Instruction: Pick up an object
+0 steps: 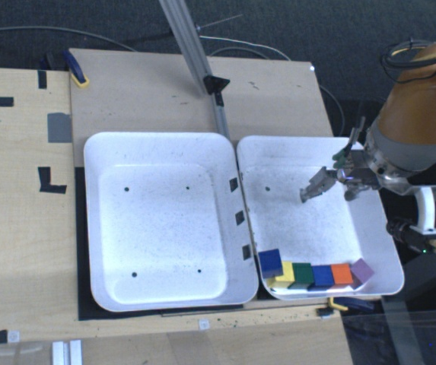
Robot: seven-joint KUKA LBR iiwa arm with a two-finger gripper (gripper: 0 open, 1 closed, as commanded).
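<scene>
Two shallow white bins are seen side by side on the counter (149, 90): the left bin (96, 204) and the right bin (373, 238). The arm (412, 112), grey with an orange band, is seen reaching in from three o'clock over the right bin's three o'clock rim. The jaws (330, 182) are carried above the speckled floor of the right bin, toward its upper middle; one grey finger (314, 186) is seen pointing toward eight o'clock, and a second one lies nearer the wrist with a gap between them, so the jaws appear spread. Nothing is seen between them, and no block is touched. The objects are gathered along the six o'clock wall of the right bin, well apart from the jaws: a blue block (269, 261) at the seven o'clock corner, a yellow block (282, 278) just below it, then a green block (302, 273), a second blue block (323, 276), an orange block (342, 274) and a purple block (361, 269) in a touching row toward five o'clock. A metal pole (187, 33) is seen rising at a slant at twelve o'clock of the bins.
</scene>
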